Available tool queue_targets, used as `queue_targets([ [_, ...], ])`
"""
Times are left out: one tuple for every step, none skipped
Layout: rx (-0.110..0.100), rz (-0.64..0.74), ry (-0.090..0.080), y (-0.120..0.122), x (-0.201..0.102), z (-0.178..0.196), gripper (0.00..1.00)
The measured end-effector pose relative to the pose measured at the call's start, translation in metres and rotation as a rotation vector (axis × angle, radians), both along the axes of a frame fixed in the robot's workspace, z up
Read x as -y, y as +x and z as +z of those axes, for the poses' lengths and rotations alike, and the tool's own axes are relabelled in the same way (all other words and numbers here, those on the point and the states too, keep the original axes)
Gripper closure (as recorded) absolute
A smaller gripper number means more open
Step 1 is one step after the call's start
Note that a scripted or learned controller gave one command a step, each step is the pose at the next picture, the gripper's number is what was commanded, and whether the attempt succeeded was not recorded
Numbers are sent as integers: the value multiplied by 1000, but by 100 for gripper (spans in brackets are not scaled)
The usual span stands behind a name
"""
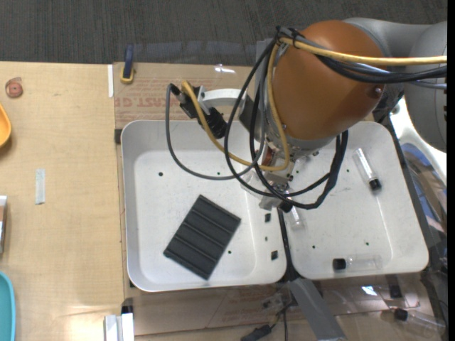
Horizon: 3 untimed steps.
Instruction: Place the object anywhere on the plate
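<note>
The likeliest object, a clear plastic tube with a black cap (367,169), is lying loose on the floor of the right bin (405,254), and a second capped tube (353,263) is resting near that bin's front wall. I'm taking the dark, ribbed, flat rectangular slab (202,235), lying askew in the left bin (135,190), for the plate. The gripper (279,199) is hanging over the seam between the bins, presumably between pick and drop. The arm's orange band (323,77) and looping black cables are blocking my sight, so I cannot tell whether it is gripping anything.
</note>
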<state>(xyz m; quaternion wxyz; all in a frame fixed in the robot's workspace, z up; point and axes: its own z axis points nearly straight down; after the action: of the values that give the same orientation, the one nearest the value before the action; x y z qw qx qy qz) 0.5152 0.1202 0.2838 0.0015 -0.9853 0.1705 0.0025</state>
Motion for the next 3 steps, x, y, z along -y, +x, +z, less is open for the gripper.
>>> queue_targets([
  [1, 136, 1, 76, -28, 17, 100],
  [0, 107, 0, 14, -36, 36, 100],
  [1, 136, 1, 78, -71, 102, 100],
])
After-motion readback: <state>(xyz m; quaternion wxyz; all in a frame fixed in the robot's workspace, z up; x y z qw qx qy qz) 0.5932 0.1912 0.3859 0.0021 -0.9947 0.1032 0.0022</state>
